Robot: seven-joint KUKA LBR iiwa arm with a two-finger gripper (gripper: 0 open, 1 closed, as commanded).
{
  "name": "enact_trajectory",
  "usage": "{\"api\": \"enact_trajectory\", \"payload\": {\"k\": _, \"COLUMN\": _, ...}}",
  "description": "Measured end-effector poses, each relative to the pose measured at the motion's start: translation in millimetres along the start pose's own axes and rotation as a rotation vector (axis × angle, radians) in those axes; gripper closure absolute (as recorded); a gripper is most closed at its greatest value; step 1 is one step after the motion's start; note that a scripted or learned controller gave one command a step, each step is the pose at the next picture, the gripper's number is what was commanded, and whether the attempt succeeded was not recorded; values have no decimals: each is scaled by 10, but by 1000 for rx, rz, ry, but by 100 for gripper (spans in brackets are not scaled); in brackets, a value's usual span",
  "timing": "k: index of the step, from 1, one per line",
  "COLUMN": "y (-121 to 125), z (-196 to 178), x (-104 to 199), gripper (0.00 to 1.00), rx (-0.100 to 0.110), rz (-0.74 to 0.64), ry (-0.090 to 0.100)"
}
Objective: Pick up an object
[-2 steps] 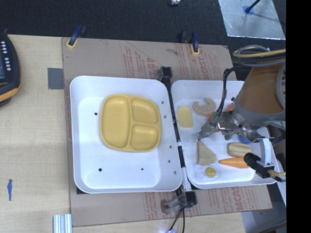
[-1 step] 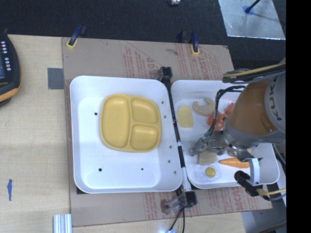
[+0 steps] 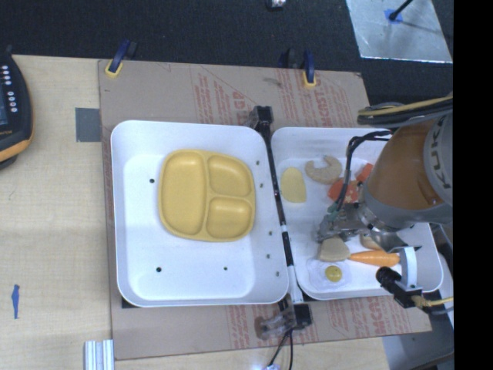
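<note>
The grey arm with its orange band (image 3: 400, 177) reaches in from the right and hangs over the right bin (image 3: 300, 141), covering much of that bin's right half. Its claw (image 3: 339, 226) sits low in the bin among the toy food, just above a tan wedge-shaped piece (image 3: 333, 250); whether it is wide, narrow or gripping anything cannot be told, as the dark mechanism blurs together there. Around it lie a pale yellow oval slice (image 3: 293, 185) near the bin's left wall, a beige curved piece (image 3: 323, 168) further back, a red-orange piece (image 3: 340, 189) partly hidden behind a cable, an orange carrot (image 3: 373, 258) to the claw's right, and a small yellow round item (image 3: 333, 274) at the front. The left bin (image 3: 123, 206) holds a yellow divided plate (image 3: 206, 195) with three compartments. Both bins rest on a cardboard sheet (image 3: 192, 91) clamped to the tabletop (image 3: 46, 230). A black-and-orange handset (image 3: 11, 106) is cut off at the left edge.
</note>
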State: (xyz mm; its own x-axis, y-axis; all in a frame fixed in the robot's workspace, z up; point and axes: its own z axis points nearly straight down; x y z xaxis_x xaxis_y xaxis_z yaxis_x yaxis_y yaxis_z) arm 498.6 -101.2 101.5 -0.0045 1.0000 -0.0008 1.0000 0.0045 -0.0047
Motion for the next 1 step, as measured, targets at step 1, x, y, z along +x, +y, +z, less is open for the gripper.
{"api": "enact_trajectory", "payload": {"k": 1, "y": 617, "z": -967, "x": 550, "gripper": 100, "rx": -15, "rz": -7, "ry": 2}}
